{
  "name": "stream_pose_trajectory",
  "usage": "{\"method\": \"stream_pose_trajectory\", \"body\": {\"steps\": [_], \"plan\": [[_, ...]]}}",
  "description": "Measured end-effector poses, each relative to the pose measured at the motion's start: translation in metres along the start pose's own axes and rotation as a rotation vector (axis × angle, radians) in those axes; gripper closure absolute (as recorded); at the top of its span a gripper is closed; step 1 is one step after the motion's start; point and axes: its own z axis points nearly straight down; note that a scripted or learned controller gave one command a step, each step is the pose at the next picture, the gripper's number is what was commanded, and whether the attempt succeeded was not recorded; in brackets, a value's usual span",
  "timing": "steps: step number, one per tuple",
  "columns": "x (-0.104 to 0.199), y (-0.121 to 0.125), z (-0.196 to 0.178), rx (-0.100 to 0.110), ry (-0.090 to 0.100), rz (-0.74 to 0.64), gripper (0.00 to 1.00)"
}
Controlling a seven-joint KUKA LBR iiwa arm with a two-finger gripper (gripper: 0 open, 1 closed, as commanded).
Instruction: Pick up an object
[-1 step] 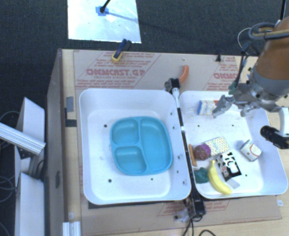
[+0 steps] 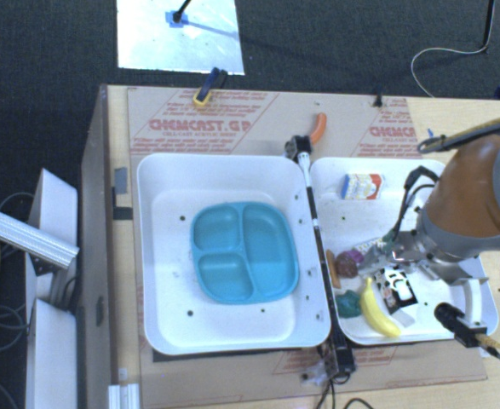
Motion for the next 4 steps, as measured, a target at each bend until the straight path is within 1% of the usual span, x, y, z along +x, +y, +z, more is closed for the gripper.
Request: {"method": "stream_pose_trajectory", "body": {"steps": [1,2,3,4], "plan": [[-0.048,0.032,0.001,-0.004,-0.002,0.0,0.0],[0.021,0.078,0.031,-0.006,0.0,-0.004,0.0],[-0.06,0.109,0.009,-0.005,-0.002,-0.001,0.0],[0.001,-0.006,-0.017,-0.002,0.001,-0.001,0.0]]}}
